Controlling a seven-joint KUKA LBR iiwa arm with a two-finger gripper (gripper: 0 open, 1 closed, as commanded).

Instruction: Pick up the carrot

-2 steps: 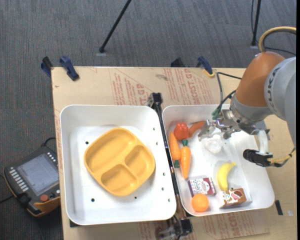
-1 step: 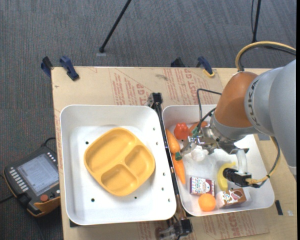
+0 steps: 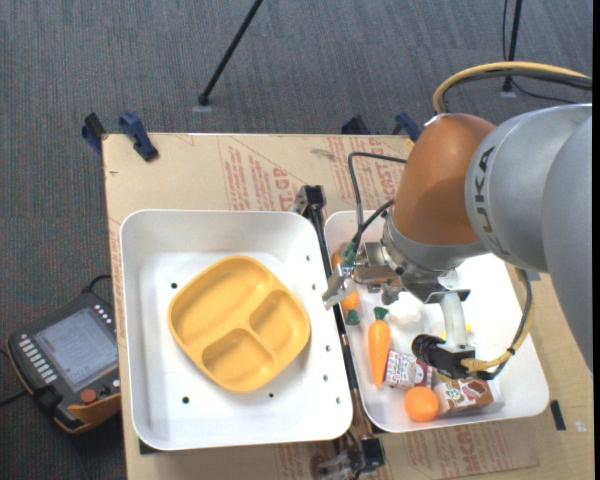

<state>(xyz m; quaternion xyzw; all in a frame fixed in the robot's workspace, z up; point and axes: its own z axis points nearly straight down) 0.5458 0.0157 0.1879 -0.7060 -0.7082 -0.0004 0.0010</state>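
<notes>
A: Setting, type?
B: Robotics lab or test cell. Grounds: industrial arm (image 3: 510, 198), grey with an orange band, cable looped over it, reaching across a bench (image 3: 230, 173) topped with printed cardboard.

A: Fixtures?
B: Blue clamps (image 3: 137, 133) at the far edge of the board. Two white bins: left bin (image 3: 145, 318) with a yellow divided plate (image 3: 239, 322), right bin (image 3: 515, 393) with toy food and small packets.

A: Surroundings?
B: Grey carpet (image 3: 130, 48); thin black stand legs (image 3: 235, 43) at the rear; a handheld control pendant (image 3: 68, 363) with screen lying on the floor, left of the bench.
</notes>
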